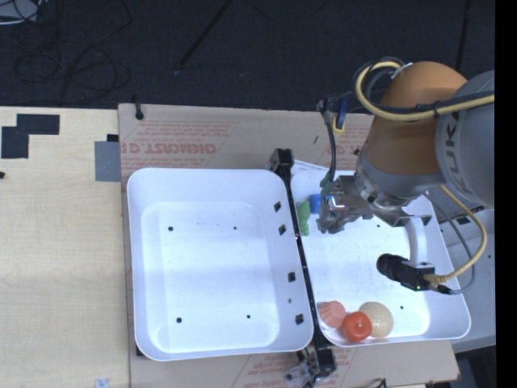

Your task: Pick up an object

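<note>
The left bin (212, 265) fills the centre-left of the frame, a shallow white tray with small dark dots on its floor. A black divider (292, 257) runs from upper centre down to lower centre, where the two bins meet. Just right of that divider, in the upper left part of the right bin (452, 314), a green object (303, 217) stands close against the bin's wall; its long axis runs roughly up and down the frame, parallel to the divider, and a small blue object (315, 203) sits just beside its upper end. Immediately to the right of these the gripper (333, 217) hangs over the right bin, metallic and partly in shadow under the grey and orange arm (420, 128), which occupies the upper right of the frame. Whether its fingers are apart or together cannot be told from this angle, and nothing can be seen between them. Near the lower edge of the right bin, right of the divider's lower end, lie a pink object (330, 310), a red ball (356, 326) and a cream ball (377, 317), close together in a row. A black cable connector (404, 272) hangs over the bin at centre right.
</note>
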`<act>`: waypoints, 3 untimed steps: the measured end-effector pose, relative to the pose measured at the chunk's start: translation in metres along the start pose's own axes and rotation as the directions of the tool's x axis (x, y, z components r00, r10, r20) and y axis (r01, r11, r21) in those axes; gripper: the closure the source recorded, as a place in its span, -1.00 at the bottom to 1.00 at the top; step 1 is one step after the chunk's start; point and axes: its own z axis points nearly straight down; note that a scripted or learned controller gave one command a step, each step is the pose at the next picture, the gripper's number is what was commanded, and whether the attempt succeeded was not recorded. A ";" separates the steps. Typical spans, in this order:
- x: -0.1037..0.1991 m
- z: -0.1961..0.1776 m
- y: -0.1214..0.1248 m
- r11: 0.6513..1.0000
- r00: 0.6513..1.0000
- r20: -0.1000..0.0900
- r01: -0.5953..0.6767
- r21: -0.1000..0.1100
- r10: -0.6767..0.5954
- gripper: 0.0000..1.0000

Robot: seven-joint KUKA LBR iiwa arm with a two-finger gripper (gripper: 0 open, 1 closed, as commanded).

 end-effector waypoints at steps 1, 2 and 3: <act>0.066 -0.178 -0.035 1.000 1.000 -0.002 0.001 -0.014 -0.001 1.00; 0.064 -0.292 -0.066 1.000 1.000 0.000 -0.006 -0.011 0.006 1.00; -0.007 -0.283 -0.025 1.000 1.000 0.005 -0.015 0.003 0.015 1.00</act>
